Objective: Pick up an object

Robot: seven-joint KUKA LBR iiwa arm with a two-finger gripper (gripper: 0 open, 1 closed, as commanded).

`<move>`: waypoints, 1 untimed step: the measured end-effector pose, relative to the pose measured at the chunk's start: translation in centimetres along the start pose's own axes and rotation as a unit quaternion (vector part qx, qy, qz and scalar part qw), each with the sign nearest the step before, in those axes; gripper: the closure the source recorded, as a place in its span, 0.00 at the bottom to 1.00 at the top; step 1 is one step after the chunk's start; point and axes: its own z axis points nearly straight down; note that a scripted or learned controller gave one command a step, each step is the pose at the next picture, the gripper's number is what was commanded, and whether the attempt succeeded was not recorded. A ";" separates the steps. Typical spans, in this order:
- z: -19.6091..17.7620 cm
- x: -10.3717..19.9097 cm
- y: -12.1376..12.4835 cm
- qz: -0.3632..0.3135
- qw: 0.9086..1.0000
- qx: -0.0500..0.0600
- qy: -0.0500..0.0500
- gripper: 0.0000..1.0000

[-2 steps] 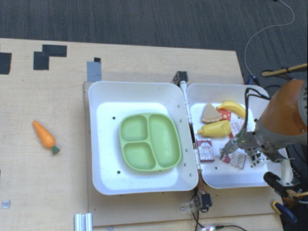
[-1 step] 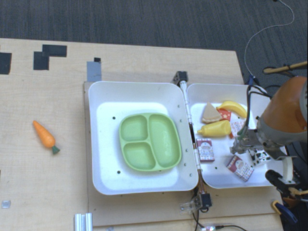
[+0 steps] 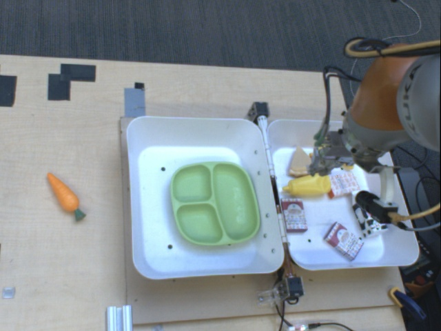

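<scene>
Bench (image 3: pixel 69 267), pale wood, bearing two shallow white bins side by side. Left bin (image 3: pixel 148 185): one light green divided plate (image 3: pixel 215 203) with three compartments, lying flat near the middle. Right bin (image 3: pixel 396 254): several small items, listed below.

- Yellow object (image 3: pixel 307 185), elongated, lying crosswise near the bin's left half, directly under the gripper.
- Tan wedge-shaped piece (image 3: pixel 299 161), just behind the yellow object, touching or nearly touching it.
- Small red-and-white packet (image 3: pixel 294 216), close to the bin's left wall, in front of the yellow object.
- Second red-and-white packet (image 3: pixel 343 240), tilted, nearer the front right.
- White packet with red print (image 3: pixel 344 183), just right of the yellow object.
- Black-and-white item (image 3: pixel 370 214), to the right, partly mixed with cables; its kind is unclear.

Arm (image 3: pixel 386 102), grey with orange band, enters from the right and hangs over the right bin. Gripper (image 3: pixel 324 163) sits low above the yellow object and the tan wedge; whether it is spread or pinching cannot be told from this angle.

Outside the bins: orange toy carrot (image 3: pixel 64 195) with green tip, lying on the bench well to the left. Dark tape patches (image 3: pixel 69 80) at the bench's far left edge.
</scene>
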 end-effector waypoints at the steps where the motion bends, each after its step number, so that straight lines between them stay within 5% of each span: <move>1: 0.0 -0.1 0.0 0.000 1.000 0.001 0.000 0.00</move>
